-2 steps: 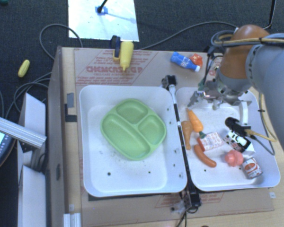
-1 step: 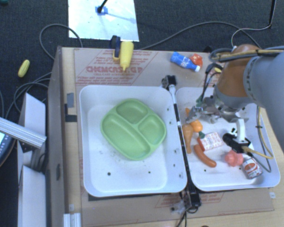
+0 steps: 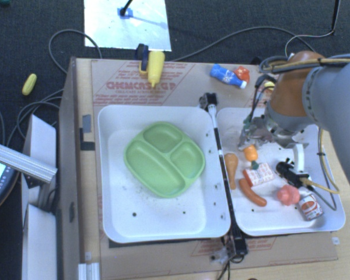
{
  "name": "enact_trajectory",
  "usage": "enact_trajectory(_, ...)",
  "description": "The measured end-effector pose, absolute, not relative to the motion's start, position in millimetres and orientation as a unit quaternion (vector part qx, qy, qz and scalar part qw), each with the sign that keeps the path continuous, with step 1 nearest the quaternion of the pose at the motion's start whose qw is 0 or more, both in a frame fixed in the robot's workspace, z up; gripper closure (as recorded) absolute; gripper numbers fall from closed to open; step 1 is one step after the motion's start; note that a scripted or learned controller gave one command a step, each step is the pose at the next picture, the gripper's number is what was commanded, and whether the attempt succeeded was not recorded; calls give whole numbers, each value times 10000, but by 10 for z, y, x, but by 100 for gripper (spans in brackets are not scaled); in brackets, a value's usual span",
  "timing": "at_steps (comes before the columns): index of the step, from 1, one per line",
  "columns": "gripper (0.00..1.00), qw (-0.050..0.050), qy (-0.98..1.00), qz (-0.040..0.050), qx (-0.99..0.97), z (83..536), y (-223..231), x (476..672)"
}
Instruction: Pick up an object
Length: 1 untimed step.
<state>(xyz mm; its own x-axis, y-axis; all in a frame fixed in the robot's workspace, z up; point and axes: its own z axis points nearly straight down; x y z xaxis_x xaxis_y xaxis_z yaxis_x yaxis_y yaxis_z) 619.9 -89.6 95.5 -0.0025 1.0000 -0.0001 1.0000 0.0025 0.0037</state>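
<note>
The small orange ball (image 3: 251, 153) lies in the right bin (image 3: 332, 214), just beside the carrot (image 3: 231, 167) and above the red-and-white box (image 3: 258, 174). The gripper (image 3: 252, 134) hangs directly over it; I cannot tell how its jaws stand. The green tray (image 3: 164, 158) rests in the left bin (image 3: 114, 156).

- A small orange ball (image 3: 251, 153) is seen lying in the right bin, near its left wall.
- An orange carrot (image 3: 231, 168) is lying lengthwise beside the divider.
- A red sausage (image 3: 252, 193) is lying slantwise below it.
- A red-and-white carton (image 3: 259, 175), a pink lump (image 3: 288, 195) and a small tin (image 3: 310, 207) are lying nearby.
</note>
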Motion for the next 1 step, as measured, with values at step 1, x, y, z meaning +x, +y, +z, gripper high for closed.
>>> enact_trajectory(1,100,13,7087,19,7055,1858,-278,6102)
